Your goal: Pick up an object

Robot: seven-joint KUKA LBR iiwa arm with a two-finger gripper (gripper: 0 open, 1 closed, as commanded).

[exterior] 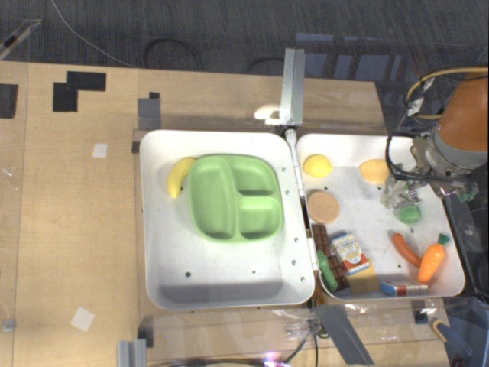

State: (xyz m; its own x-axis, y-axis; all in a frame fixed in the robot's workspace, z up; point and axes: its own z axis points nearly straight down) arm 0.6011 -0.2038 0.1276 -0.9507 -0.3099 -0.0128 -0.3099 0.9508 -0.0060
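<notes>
Over the right bin (455, 281), toward its far right side, the gripper (403, 197) hangs just above a small green object (410, 213). Finger spread I cannot tell; glare blurs it. Descend straight, centred on the green piece, before closing.

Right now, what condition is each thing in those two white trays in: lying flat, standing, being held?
Green divided plate: lying flat in the left bin, compartments bare.
Banana: lying beside the plate's left edge.
Gripper: low over the right bin, above a small green object.
Carrot: lying loose, untouched.
Tan disc: lying flat.
Small carton: lying on its side.
</notes>
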